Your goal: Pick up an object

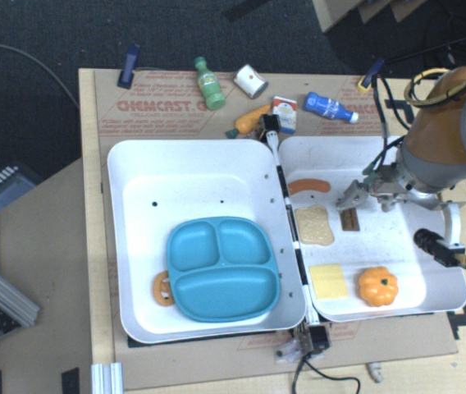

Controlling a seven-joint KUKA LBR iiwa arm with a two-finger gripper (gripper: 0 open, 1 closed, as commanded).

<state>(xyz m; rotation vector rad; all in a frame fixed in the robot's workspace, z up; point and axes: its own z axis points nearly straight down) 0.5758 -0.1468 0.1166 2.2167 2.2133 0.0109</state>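
My gripper (353, 199) hangs low over the middle of the right bin (430, 294), reaching in from the right. A small dark brown block (349, 219) lies just below its tip, and whether they touch is unclear. A reddish sausage (308, 186) lies to the gripper's left, near the bin's far left corner. A tan bread slice (315, 226) rests at the left wall. Near the front sit a yellow cheese square (329, 281) and an orange pumpkin (378, 286).
The left bin (134, 179) holds a blue divided plate (221, 268) with a pretzel (162, 289) at its left rim. Behind the bins lie a green bottle (210, 84), a blue bottle (330, 107), a white can (250, 80) and a small carton (284, 114).
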